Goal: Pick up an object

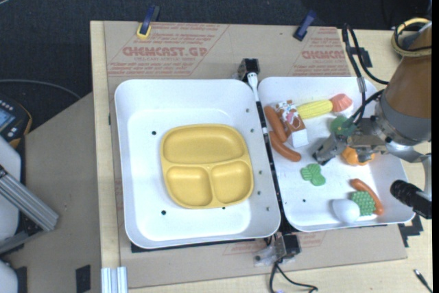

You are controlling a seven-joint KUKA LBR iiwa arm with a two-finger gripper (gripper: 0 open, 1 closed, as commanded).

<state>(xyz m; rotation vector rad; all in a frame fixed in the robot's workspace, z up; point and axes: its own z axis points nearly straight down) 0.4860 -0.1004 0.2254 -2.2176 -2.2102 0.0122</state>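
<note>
A: Where was the claw [334, 147]?

B: Low in the right bin [302, 213], reaching in from the right. Dark metal links hid the tips, so I could not tell its state. Nothing showed in its grip.

A: And what lay nearest?

B: A smooth orange piece [352, 157] just beside it, half covered by the arm [409, 106]. A green leafy toy [339, 125] sat above the claw, and a knobbly green broccoli [314, 175] lay below it to the left.

A: Further out?

B: A ridged yellow corn cob [313, 108] with a pink lump [341, 103] at its end, two glossy sausages [276, 135], and a small white block [299, 138] touching them. Near the bin's front edge were a white rounded toy [343, 210], a bumpy green one [365, 202] and a carrot [363, 188].

A: The left bin [137, 113]?

B: It held a yellow plastic tray [205, 165] with three hollows. Both bins rested on a cardboard surface [171, 48] printed with red letters.
</note>
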